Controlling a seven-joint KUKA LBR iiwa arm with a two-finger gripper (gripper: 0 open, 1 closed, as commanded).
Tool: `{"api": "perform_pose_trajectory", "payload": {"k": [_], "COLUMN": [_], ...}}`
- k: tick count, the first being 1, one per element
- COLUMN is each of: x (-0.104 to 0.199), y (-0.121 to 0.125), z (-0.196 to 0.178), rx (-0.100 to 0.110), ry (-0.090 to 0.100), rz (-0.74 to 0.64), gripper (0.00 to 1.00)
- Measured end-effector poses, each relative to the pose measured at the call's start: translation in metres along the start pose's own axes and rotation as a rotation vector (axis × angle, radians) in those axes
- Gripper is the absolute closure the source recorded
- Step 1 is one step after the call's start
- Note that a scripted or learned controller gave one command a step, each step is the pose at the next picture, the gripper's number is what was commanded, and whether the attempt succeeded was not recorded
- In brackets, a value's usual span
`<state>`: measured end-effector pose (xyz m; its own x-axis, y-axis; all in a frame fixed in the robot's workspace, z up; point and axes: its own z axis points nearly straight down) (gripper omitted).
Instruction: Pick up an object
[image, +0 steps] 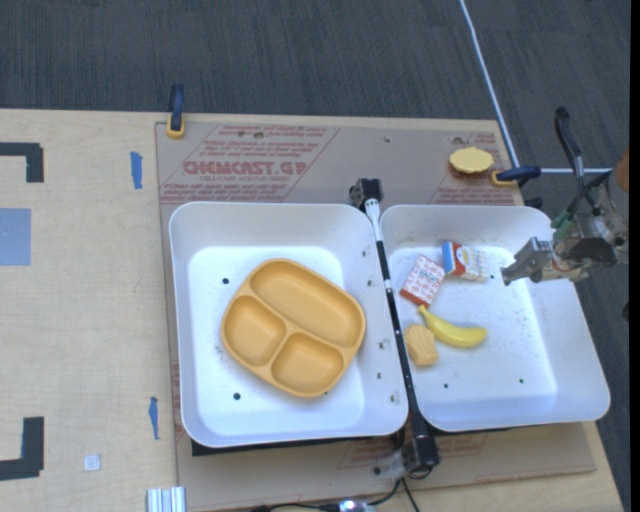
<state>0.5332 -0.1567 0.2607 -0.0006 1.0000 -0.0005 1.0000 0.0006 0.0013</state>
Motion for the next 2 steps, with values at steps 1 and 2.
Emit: {"api": "perform_pose_trajectory", "payload": {"k": [1, 2], "x": [-0.058, -0.016], "y": [-0.018, 0.004], "z": [0.159, 0.175], "rx": [0.002, 0.000], "ry": [0.008, 0.002], "rz": [-0.003, -0.001], "gripper": [0.00, 0.00]}}
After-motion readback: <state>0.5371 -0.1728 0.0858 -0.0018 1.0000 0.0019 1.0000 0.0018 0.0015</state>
